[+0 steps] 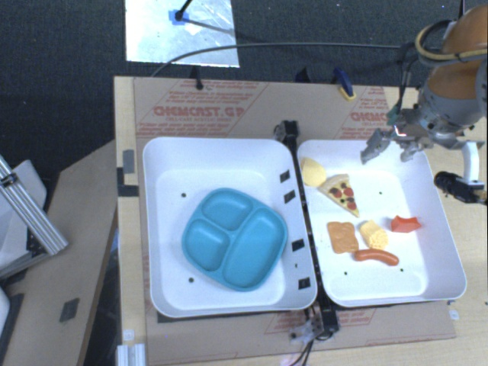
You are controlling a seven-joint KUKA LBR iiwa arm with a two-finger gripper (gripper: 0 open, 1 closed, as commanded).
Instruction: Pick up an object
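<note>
The gripper [393, 146], fingers spread and holding nothing, hangs over the upper edge of the right bin [441, 280]. The toy pizza slice [340, 194] lies nearest, down-left of it in mid-frame, tip pointing down-right.

The grey arm with its orange band comes in at the far right of the scene, wrist bent downward. Its claw [393, 148] hangs at the far right, two fingers [374, 146] spread apart and pointing down toward the near left, with nothing between them.
</note>
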